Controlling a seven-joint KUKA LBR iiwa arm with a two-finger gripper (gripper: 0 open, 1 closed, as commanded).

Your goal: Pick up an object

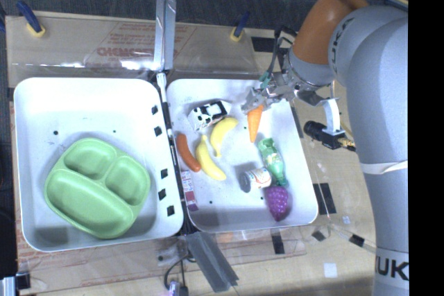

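Two shallow white bins are shown side by side: the left bin (pixel 28 149) holds a green divided plate (pixel 97 187), and the right bin (pixel 305 208) holds the toy foods. The gripper (pixel 267 95) is seen at about 1 o'clock in the right bin, its tips directly above the thick end of the carrot (pixel 254 123). Whether the claw is wide, narrow or closed on the carrot cannot be told, since the tips are small and blurred. The carrot lies near the bin's upper right, pointing toward 6 o'clock, with two bananas (pixel 216 145) at its 8 o'clock and a green bottle (pixel 272 159) at its 5 o'clock. A sausage (pixel 187 152), a small can (pixel 257 179) and purple grapes (pixel 277 201) are spread toward 6 o'clock. The carrot is judged the likeliest target. A sound grasp would be made across its thick end, square to its long axis, and the lift taken straight up so the neighbouring banana is not dragged.
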